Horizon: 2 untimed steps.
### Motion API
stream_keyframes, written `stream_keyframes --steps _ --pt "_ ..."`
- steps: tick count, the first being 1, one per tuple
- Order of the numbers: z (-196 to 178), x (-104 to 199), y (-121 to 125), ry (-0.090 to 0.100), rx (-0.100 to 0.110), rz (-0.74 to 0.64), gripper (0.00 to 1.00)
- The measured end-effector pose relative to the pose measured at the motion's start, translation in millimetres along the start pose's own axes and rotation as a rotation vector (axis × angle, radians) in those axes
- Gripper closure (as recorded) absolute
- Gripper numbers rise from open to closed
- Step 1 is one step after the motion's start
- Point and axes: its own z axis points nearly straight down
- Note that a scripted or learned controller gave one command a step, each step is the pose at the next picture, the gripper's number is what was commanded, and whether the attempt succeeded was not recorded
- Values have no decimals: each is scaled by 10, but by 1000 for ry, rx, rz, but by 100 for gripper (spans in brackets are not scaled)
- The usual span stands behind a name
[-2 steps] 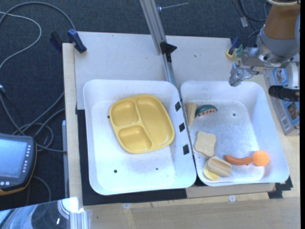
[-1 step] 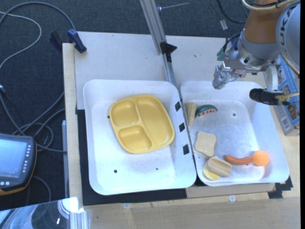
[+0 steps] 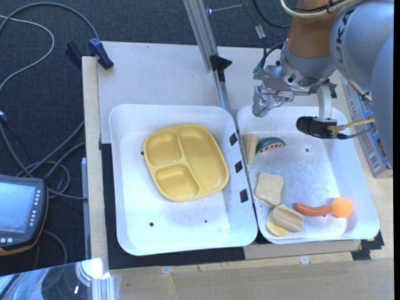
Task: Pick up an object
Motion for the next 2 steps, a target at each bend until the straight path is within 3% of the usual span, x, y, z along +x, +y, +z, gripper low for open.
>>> stream_keyframes --steps 2 --pt "96 1028 105 -1 -1 1 100"
